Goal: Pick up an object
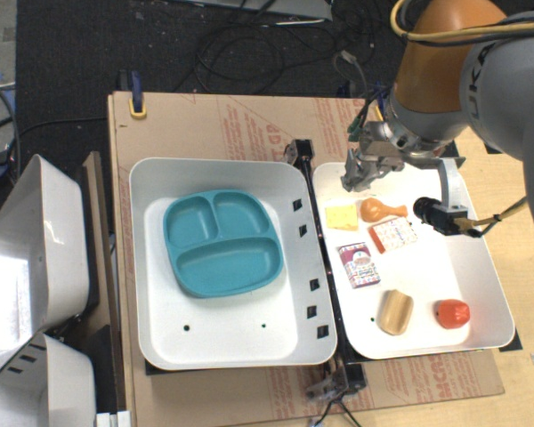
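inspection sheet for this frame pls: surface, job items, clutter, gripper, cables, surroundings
Surface: two white bins, left bin and right bin, on a cardboard sheet.
Job's things: right bin holds a yellow block, orange toy, red-and-white card, purple packet, tan cylinder, red object.
Clutter: teal divided plate in the left bin.
Gripper: gripper above the right bin's far left corner, nothing seen between its fingers.
Cables: black cables on the floor beyond the bench.
Surroundings: white containers at left.
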